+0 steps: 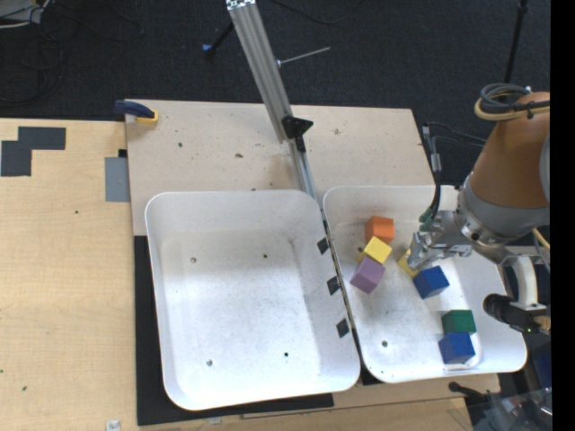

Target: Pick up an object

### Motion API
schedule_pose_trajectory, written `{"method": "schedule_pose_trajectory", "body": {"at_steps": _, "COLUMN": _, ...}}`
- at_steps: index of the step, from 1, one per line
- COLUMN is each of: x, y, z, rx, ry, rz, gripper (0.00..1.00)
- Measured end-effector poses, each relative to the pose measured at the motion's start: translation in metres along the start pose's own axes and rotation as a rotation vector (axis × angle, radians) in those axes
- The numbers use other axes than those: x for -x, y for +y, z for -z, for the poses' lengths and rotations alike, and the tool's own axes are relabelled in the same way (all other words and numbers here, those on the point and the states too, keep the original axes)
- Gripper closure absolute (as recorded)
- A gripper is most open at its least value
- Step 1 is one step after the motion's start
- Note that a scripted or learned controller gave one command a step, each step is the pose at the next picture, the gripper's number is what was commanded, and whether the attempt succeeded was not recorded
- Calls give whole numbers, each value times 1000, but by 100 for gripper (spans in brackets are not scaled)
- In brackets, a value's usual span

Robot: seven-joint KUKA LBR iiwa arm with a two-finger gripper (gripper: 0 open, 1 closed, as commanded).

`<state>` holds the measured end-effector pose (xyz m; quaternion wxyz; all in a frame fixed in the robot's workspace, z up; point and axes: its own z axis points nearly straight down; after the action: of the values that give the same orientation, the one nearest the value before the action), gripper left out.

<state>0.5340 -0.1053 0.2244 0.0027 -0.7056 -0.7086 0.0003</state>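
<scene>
The right bin (pixel 503 359) holds several small blocks. An orange block (pixel 381 228) sits above a yellow block (pixel 377 250), with a purple block (pixel 367 276) just below them. A blue block (pixel 431 281) lies right of those. A green block (pixel 459 320) and a second blue block (pixel 456 347) sit near the bin's front right corner. My gripper (pixel 419 256) hangs low over the right bin, just above the first blue block and right of the yellow one. A small yellow piece (pixel 405 261) shows at the gripper's left side.
The left bin (pixel 171 214) stands beside the right one, with black clips (pixel 332 284) along the shared rim. A slanted aluminium post (pixel 266 70) rises behind the bins. The arm's grey and orange body (pixel 508 169) covers the right bin's far right side.
</scene>
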Motion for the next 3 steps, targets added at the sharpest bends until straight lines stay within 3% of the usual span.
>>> {"method": "schedule_pose_trajectory", "body": {"at_steps": 3, "x": -138, "y": 62, "z": -13, "rx": 2, "ry": -2, "rz": -1, "gripper": 100}}
